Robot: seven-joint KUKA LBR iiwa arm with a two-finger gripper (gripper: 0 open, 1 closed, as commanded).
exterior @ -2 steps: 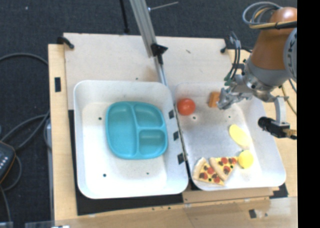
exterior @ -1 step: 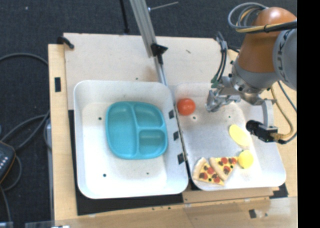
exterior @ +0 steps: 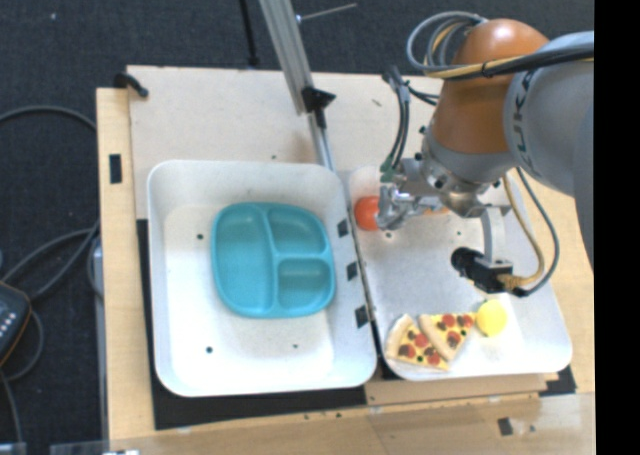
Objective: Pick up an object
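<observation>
- Near edge of the right bin (exterior: 520,343): two pizza slices (exterior: 430,339) and a yellow ball (exterior: 491,318), well apart from the arm.
- Far left corner of the same bin: orange-red ball (exterior: 366,212), against the wall.
- Gripper (exterior: 392,205) just beside that ball; jaws' state cannot be told.
- Judgement: centre over the ball and keep clear of the wall before closing.
</observation>
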